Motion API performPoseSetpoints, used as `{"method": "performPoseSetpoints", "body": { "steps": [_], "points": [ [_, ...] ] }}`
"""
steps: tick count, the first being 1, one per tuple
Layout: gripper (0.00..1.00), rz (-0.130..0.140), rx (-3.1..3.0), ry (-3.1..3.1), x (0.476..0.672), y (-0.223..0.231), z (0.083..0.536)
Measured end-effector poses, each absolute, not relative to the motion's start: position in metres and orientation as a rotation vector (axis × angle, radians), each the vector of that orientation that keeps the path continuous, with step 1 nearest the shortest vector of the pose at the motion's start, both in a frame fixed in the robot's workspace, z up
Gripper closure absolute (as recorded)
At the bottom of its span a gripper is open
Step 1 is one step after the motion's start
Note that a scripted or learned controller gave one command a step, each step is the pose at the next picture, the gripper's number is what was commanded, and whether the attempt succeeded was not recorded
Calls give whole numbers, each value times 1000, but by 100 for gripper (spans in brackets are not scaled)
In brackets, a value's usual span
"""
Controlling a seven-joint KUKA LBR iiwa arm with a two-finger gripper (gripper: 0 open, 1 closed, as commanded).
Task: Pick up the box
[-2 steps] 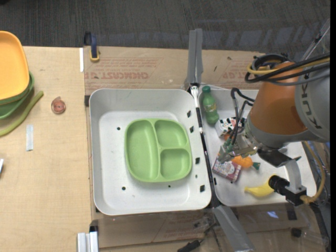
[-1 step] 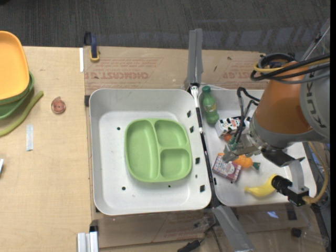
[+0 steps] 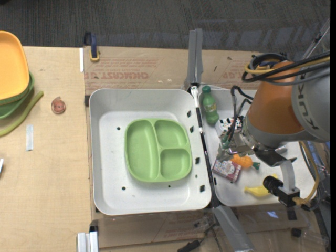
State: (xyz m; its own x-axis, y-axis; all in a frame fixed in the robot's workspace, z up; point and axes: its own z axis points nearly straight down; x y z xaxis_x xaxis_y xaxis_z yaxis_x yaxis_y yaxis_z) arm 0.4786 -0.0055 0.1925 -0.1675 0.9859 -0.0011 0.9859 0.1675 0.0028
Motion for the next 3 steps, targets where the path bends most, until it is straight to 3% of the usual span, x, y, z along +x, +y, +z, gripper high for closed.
{"method": "performPoseSetpoints", "body": {
  "steps": [2,3],
  "points": [
    [0,2,2026,2398,479,-6,192],
    [0,-2,1472,2777,478,-15,191]
  ]
}}
